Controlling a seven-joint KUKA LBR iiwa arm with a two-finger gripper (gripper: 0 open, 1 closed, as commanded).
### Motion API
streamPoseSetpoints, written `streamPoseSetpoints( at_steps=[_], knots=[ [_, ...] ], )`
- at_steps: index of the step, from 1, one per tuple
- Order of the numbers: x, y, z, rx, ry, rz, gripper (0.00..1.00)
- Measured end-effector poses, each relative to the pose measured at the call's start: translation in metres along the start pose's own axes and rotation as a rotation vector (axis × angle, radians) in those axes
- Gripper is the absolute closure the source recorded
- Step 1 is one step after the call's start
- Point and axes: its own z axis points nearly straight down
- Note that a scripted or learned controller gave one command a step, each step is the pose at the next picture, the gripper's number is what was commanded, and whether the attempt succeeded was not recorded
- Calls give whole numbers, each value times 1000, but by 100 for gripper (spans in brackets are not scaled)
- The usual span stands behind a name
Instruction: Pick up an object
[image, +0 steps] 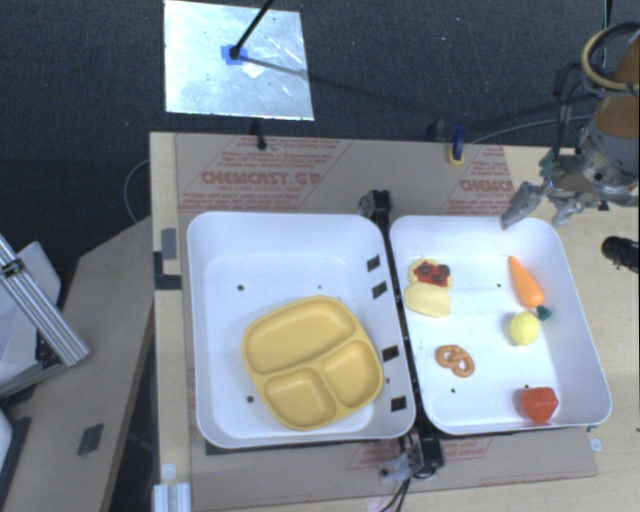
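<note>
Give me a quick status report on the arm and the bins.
Pincer open, above right bin's far edge, holding nothing. Carrot nearest. Nothing blocking.

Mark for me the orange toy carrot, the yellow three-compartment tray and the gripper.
Orange toy carrot (526, 281), camera view, middle of its body.
Yellow three-compartment plastic tray (313, 360), camera view, ridge where the compartments meet.
Two-finger gripper (543, 204), camera view, midway between the fingertips.

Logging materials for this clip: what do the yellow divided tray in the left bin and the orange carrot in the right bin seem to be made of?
The yellow three-compartment tray looks like moulded plastic, matte with a soft sheen: uniform colour, rounded ridges. The orange carrot with a dark green tip looks like a toy, probably plastic or rubber; its flat, even colour suggests so, but it is too small to be sure.
</note>
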Motion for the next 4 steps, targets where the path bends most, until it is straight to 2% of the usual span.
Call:
streamPoseSetpoints(
  at_steps=[1,2,3,4],
  knots=[
    [1,2,-8,-11,-2,-3,0],
    [-2,-6,49,-8,-2,0,0],
    [-2,-5,112,-7,-1,-1,0],
    [-1,-5,159,-8,-1,-2,0]
  ],
)
